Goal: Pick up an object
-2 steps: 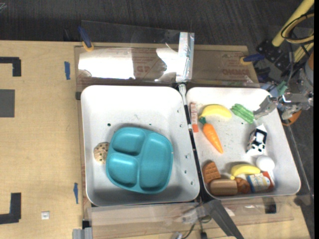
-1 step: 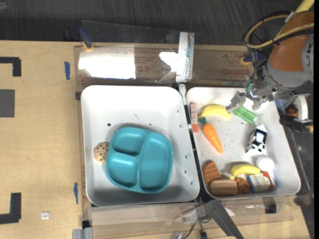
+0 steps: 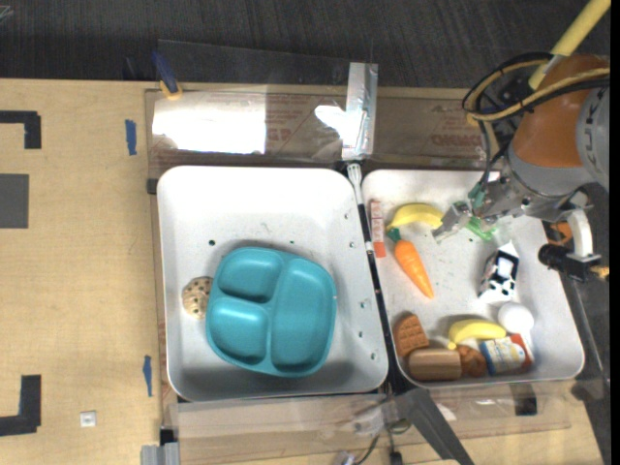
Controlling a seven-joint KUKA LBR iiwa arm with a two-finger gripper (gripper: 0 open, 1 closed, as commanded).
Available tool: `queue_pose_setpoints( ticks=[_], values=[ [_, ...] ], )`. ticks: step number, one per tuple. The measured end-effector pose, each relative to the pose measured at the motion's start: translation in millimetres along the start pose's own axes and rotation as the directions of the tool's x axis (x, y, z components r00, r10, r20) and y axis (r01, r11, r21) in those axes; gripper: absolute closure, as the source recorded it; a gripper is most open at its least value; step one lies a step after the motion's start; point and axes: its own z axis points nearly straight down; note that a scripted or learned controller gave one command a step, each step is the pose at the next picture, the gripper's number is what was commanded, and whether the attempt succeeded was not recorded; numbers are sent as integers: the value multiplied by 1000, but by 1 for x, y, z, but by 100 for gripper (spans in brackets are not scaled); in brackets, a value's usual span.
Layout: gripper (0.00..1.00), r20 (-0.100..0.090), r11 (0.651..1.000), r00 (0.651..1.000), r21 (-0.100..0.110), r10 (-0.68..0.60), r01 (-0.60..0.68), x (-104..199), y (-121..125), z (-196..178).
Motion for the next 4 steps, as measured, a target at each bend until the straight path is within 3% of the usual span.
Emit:
queue_pose_setpoints(
  ticks=[1,2,3,4],
  values=[
    [0,9,1000,1000,-19,17,-17,-25,9,29],
    [0,2,1000,1000,-9,0,0,31,-24,-33],
    [0,4,990,990,-8,-140,140,98,-14,-62],
    [0,2,931,931,-2,-365,365,49,-2,30]
  ],
)
